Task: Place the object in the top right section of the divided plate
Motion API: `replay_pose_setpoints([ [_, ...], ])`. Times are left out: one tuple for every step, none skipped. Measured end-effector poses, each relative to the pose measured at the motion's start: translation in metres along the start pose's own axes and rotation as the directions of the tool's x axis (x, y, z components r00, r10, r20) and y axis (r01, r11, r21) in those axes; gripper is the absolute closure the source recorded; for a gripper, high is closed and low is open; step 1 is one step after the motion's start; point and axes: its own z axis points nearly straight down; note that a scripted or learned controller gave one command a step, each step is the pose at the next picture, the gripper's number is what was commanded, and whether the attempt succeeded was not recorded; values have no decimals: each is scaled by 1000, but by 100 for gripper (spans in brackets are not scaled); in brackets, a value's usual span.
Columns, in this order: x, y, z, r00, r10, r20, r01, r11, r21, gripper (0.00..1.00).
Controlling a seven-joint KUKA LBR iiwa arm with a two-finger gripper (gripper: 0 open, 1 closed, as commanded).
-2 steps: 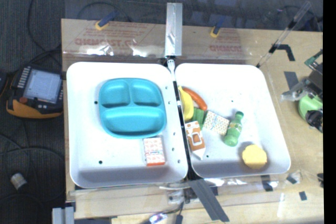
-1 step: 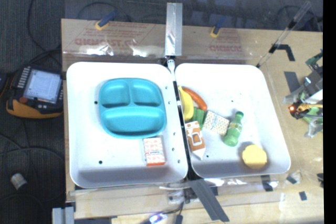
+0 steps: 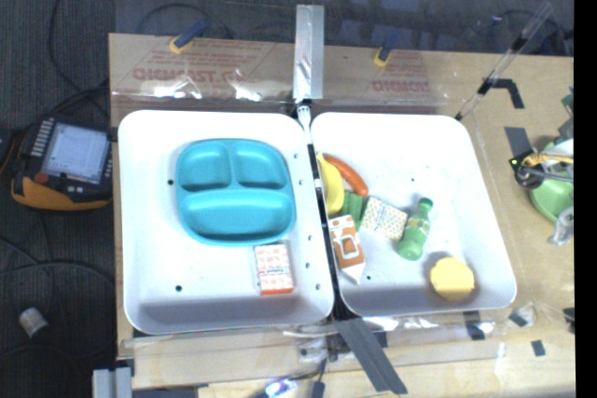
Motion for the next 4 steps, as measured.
replay_pose_setpoints([
  [0, 0, -20, 1000, 0, -1, 0, 1000, 0, 0],
  [0, 0, -27, 996, -86, 0, 86, 996, -1, 0],
  [0, 0, -35, 968, -252, -1, 252, 968, -1, 0],
  [1, -1, -21, 997, -77, -1, 77, 997, 2, 0],
])
